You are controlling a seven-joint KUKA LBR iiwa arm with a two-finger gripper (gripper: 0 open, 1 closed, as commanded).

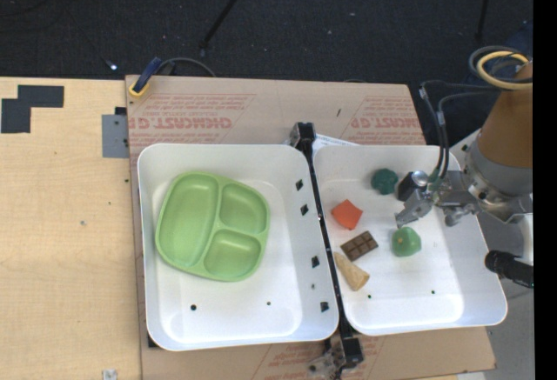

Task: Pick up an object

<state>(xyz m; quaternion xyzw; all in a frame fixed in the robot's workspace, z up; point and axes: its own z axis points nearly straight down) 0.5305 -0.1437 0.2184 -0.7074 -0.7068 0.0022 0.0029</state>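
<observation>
On the surface [61,222], pale wood with a brown cardboard sheet [261,113] laid across it, two shallow white bins sit side by side, joined along a black seam.

Left bin [174,317]: holds a light green divided plate [212,226] with three compartments, lying flat toward the bin's 10 o'clock area and tilted slightly askew to the bin walls.

Right bin [435,309]: holds five small items. Arm [509,139] enters from 3 o'clock, grey with an orange band, wrist low over the bin's right half. Pincer [411,206] hangs near the bin's centre-right; metal parts blur together, so cannot tell how wide it stands or whether anything is gripped.

Items, larger to smaller:
- Light green rounded piece [406,242], just at 6 o'clock of the pincer tip, very near or touching it; contact unclear.
- Dark green rounded piece [384,181], at 10 o'clock of the pincer, close beside it.
- Red-orange block [346,214], at 9 o'clock of the pincer, well apart.
- Tan wedge [352,271], near the seam, at 6 o'clock of the red block.
- Brown chocolate-like bar [358,244], between red block and tan wedge, just beside the wedge's top end.
</observation>
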